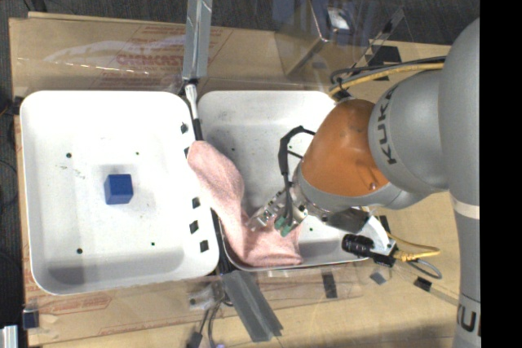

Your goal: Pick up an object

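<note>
We're seeing a solid blue cube (pixel 119 188) on the plain white left bin (pixel 49 126), and a pale pink cloth (pixel 228 196) in the white right bin (pixel 245 114). The arm (pixel 424 134) is grey with an orange band (pixel 342 155). The bench (pixel 90 53) looks tan cardboard with faded red print.

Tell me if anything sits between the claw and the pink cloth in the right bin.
Nothing visible does. The claw is down at the pink cloth in the right bin, right against its folds.
</note>
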You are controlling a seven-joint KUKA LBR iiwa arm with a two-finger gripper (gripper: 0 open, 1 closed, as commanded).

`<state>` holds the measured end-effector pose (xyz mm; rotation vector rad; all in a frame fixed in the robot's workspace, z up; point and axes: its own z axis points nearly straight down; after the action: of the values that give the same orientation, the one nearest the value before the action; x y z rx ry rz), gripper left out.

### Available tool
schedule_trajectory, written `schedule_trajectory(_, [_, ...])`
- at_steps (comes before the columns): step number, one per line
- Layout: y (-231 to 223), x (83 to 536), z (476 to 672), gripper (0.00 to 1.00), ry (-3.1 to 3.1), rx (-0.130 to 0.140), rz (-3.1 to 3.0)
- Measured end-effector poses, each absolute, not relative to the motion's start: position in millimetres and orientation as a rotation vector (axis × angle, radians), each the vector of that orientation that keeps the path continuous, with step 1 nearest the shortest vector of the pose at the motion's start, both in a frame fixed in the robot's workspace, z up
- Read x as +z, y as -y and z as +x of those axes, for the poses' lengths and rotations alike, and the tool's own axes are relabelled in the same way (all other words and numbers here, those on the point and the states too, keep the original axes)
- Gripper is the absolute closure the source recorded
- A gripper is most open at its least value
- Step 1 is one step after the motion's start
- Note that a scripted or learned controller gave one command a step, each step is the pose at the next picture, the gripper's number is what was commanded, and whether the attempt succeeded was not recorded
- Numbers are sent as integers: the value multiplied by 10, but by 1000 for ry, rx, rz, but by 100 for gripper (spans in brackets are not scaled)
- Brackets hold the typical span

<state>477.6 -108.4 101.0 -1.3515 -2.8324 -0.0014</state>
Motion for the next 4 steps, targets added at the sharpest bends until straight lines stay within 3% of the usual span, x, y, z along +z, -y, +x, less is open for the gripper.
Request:
schedule_trajectory(1, [1085,1011,4776,0,2833,-1,-1352])
schedule_trajectory(2, [999,917,5218,0,2851,0,-1314])
schedule_trajectory(4, [1001,917,5218,0,2851,0,-1315])
